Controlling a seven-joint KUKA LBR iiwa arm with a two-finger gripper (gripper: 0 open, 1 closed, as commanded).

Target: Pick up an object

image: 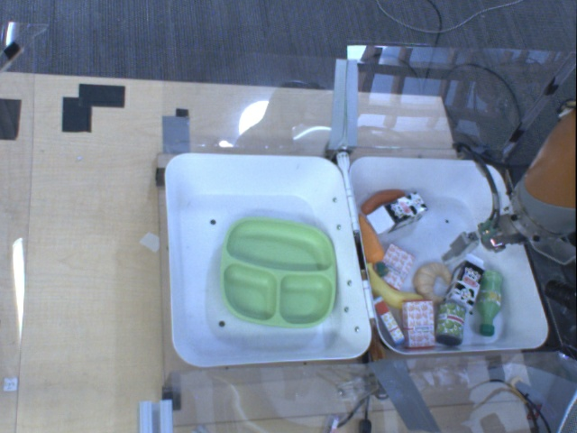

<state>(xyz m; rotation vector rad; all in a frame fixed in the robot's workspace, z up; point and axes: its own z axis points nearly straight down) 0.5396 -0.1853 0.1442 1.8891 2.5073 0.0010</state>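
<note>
Overhead, the arm (550, 183) reached over the right bin's (532, 332) right edge, its gripper (473, 240) poised low above bare floor near the middle. Whether it was apart or together, I cannot tell; nothing showed between its tips. Along the bin's near edge lay a bottle (489, 302), carton (467, 284), bagel (431, 279) and banana (389, 287). A green tray (278, 271) sat mid-left bin (189, 242).

Bench (90, 242) with two white bins (189, 242).
</note>
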